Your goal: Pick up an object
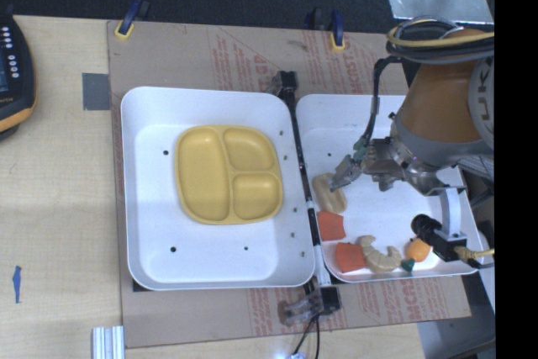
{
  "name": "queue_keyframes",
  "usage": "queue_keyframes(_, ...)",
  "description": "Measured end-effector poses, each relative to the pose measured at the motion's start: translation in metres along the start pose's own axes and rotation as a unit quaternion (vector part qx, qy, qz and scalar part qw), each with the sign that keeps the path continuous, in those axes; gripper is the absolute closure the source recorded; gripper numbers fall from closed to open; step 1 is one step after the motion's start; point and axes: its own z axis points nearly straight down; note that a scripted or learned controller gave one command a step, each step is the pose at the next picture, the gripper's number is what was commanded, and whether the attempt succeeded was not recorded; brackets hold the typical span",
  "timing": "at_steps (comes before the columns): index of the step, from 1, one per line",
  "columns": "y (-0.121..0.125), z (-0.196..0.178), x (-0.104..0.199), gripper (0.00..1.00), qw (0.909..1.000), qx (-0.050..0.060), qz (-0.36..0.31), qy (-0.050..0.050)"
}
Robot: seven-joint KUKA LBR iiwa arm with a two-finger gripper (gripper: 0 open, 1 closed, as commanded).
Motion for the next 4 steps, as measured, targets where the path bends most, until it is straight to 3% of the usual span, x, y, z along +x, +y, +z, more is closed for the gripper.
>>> queue_keyframes(1, 0.079, 0.010, 0.031, 0.00, 1.0000, -0.004, -0.002, 0.001)
queue_keyframes(2, 0.010, 0.011, 0.038, 0.00, 1.0000, 0.002, 0.001, 0.001)
queue_keyframes(3, 0.147, 0.026, -0.077, 0.00, 1.0000, -0.006, 0.003, -0.003)
queue_keyframes(4, 0.068, 0.021, -0.050, 0.00, 1.0000, 0.002, 0.001, 0.001)
